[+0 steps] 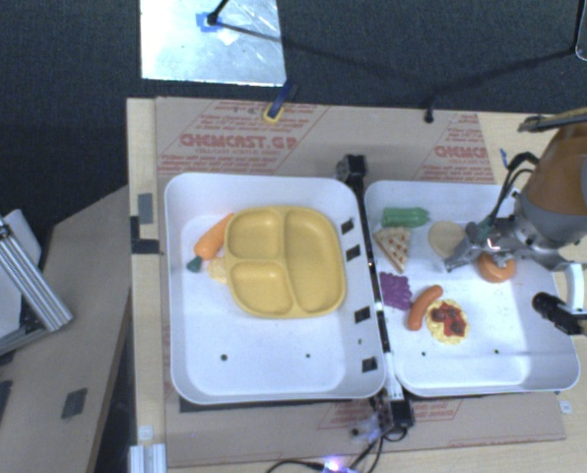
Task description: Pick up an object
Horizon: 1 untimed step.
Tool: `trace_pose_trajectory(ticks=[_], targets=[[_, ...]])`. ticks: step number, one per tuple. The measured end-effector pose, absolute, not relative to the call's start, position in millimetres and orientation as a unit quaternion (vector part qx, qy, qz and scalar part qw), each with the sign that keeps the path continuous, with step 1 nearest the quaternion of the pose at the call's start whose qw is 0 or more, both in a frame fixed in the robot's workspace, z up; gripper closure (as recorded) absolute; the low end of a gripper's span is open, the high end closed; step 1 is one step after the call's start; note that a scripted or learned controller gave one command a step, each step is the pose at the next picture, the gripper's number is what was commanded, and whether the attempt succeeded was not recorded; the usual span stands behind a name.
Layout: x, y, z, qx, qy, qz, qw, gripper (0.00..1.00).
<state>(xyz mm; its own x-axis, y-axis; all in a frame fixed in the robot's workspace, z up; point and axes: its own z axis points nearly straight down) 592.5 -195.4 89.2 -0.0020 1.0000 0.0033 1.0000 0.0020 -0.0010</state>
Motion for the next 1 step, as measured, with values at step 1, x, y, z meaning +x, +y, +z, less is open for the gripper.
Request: trace_pose_trajectory(ticks=[1], targets=[[594.7, -197.5, 104.1, -0.707, -0.708, -0.0018, -0.004, 1.00]])
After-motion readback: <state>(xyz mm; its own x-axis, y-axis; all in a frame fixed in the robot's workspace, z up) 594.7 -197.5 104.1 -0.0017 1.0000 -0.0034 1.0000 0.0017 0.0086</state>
